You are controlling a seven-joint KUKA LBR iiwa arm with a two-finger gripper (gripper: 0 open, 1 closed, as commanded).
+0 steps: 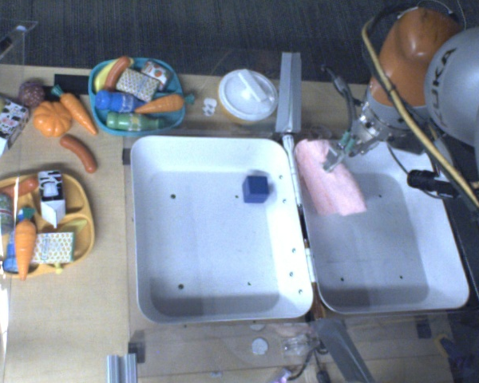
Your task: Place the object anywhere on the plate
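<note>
A small blue cube rests on the floor of the left bin, in its far right part. A pink plate lies in the far left corner of the right bin, close to the divider between the bins. My gripper hangs over the plate's far edge, pointing down and to the left, with the grey arm and its orange band behind it at the upper right. Nothing shows in the gripper. The cube is about a hand's width to the left of the gripper, across the divider.
A white round lid and a blue bowl of toy food stand behind the left bin. Toy vegetables and a yellow tray of toys lie on the bench at the left. A metal post stands at the divider's far end.
</note>
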